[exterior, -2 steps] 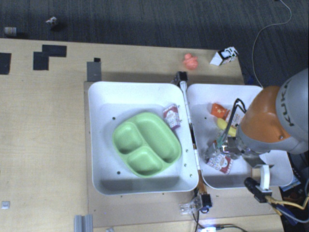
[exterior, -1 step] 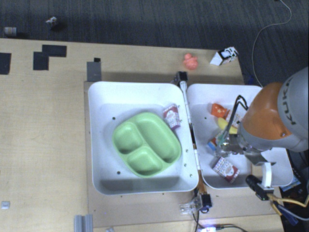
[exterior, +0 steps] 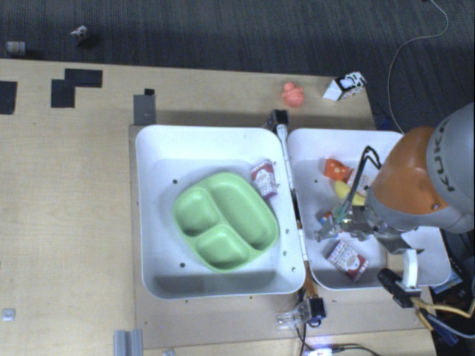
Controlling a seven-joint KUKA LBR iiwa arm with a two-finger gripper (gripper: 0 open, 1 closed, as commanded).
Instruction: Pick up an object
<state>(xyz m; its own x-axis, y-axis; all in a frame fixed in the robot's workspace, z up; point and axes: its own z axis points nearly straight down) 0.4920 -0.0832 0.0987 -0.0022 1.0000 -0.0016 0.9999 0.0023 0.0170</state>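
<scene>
1. The arm (exterior: 423,180) hangs over the right bin (exterior: 439,271); whether its gripper (exterior: 343,225) is apart or together, I cannot tell.
2. A red-and-white packet (exterior: 346,259) lies just below it; crowded neighbours, a yellow piece (exterior: 344,190) and an orange item (exterior: 336,170), could spoil the grasp.
3. The left bin (exterior: 152,199) holds a green divided plate (exterior: 225,220) and another packet (exterior: 263,178).

The arm (exterior: 438,184) is bulky and rounded, with a pale grey shell bearing dark letters along its right side. A broad glossy orange band (exterior: 404,173) wraps it above the wrist. A thin black cable (exterior: 365,162) loops off the band toward the gripper (exterior: 338,225), a small piece of grey metal.
</scene>
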